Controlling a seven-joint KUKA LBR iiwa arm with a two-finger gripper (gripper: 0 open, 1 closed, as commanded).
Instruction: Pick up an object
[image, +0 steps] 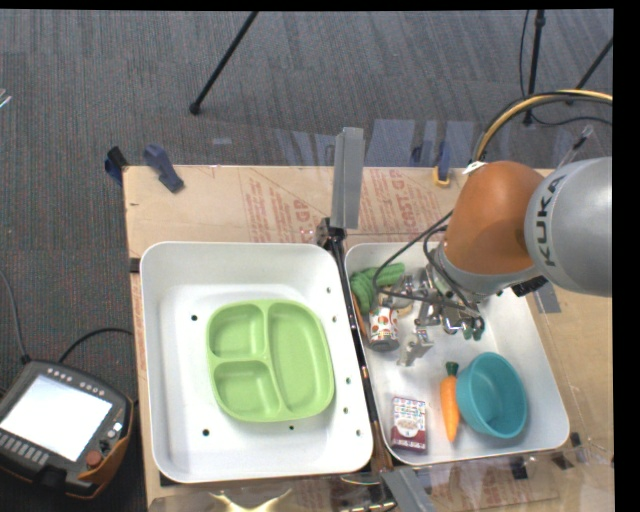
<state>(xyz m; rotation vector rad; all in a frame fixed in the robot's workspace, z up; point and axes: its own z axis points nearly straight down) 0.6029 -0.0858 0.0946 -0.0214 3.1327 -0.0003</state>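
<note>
In the right bin (535, 330) lie a small can (381, 326), a green leafy toy (374, 281), an orange carrot (450, 402), a teal bowl (493, 394) and a small printed box (408, 422). My gripper (410, 322) hangs low over the left half of this bin, just right of the can and below the green toy. The carrot and bowl sit a short way below and right of it. I see nothing lifted off the bin floor. The arm's orange band and grey wrist cover the bin's upper right part.
The left bin (170, 300) holds a light green divided plate (270, 360). A grey upright post (347, 185) stands at the back between the bins. A teach pendant (60, 425) lies on the floor at lower left, off the bench.
</note>
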